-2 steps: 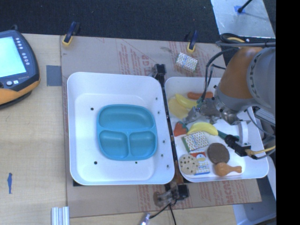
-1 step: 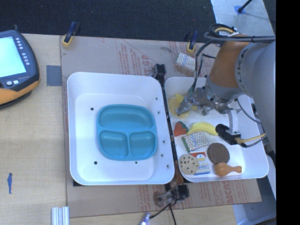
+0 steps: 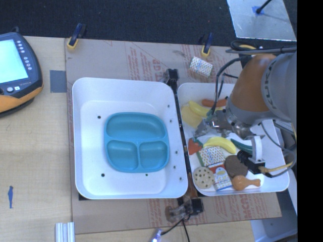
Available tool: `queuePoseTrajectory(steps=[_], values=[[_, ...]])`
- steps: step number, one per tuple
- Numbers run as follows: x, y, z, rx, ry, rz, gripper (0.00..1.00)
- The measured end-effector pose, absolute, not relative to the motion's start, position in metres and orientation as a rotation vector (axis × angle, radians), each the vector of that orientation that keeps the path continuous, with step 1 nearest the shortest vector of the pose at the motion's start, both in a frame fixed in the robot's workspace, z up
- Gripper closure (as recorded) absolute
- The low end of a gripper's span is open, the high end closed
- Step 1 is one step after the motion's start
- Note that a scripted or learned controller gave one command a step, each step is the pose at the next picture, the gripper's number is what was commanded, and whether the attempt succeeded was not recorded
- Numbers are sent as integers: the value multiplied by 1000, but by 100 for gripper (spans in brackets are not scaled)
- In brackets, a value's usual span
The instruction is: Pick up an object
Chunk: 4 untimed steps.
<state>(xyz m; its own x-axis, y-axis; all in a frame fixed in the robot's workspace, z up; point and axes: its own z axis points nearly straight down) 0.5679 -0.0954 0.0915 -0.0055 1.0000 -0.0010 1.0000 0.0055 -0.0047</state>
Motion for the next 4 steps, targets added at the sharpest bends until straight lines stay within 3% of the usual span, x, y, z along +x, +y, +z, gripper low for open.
queuePoseTrajectory(steps=[1,2,3,4], values=[[529,-114,91,-2214,-2226,6,0],[527,-144,122,-2218,-2223,2,0],[529,-132,95,-2215,-2228,2,0],[530,-132,105,-2211,-2230,-1,100]])
